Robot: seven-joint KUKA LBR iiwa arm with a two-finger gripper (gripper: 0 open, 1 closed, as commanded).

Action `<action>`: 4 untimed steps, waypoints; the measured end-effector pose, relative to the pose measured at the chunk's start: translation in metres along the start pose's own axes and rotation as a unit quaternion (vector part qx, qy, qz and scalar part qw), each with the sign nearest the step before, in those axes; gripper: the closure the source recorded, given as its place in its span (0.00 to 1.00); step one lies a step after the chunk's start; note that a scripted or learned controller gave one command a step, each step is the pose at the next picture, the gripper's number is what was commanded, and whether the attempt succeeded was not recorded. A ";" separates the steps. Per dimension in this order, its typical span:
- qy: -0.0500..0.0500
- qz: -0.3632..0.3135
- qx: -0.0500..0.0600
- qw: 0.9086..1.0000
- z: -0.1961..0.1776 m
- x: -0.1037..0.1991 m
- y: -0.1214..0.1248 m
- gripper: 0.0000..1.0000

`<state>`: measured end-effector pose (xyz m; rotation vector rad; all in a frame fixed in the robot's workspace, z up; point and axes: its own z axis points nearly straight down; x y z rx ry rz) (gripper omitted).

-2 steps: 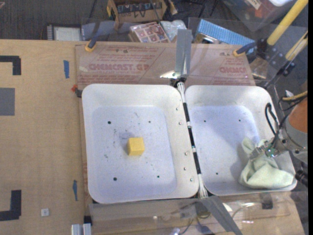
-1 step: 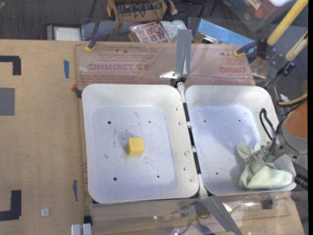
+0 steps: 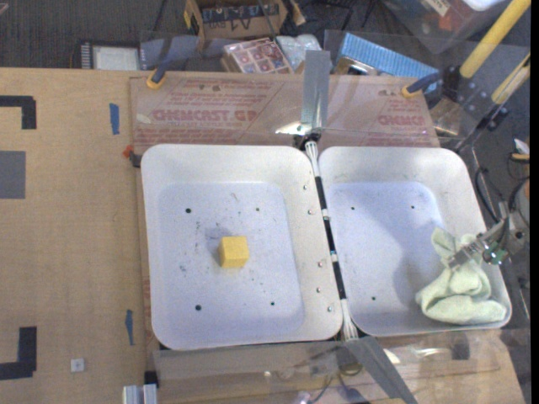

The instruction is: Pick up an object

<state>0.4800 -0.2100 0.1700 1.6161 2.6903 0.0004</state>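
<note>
Since the task names no one object, either of two would serve: a yellow cube (image 3: pixel 235 252) on the floor of the left bin (image 3: pixel 146 200), about its middle and well apart from every wall, and a pale green cloth (image 3: pixel 459 297) bunched in the near right corner of the right bin (image 3: pixel 396 151). What looks like the gripper (image 3: pixel 476 253) reaches in from the right edge and sits at the top of the cloth, seemingly touching its upper folds. At this size I cannot tell whether it is apart or together, nor whether any cloth is caught in it. The cloth looks soft, light and limp. It would sag and trail when lifted, and a pinch on a thin outer fold might slip free, so the raised ridge of bunched fabric near the top seems the best hold. Its place against the corner walls leaves little room on the far side. The cube looks small, light and perhaps foam, likely to give a little under pressure. Two opposite flat faces would be the natural hold.
</note>
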 end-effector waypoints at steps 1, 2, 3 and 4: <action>-0.001 -0.025 0.000 1.000 -0.013 -0.012 -0.006 1.00; 0.001 -0.008 0.001 1.000 0.001 -0.012 -0.007 1.00; -0.001 -0.012 0.000 1.000 -0.022 -0.013 -0.007 1.00; 0.001 -0.018 0.000 1.000 -0.013 -0.012 -0.006 1.00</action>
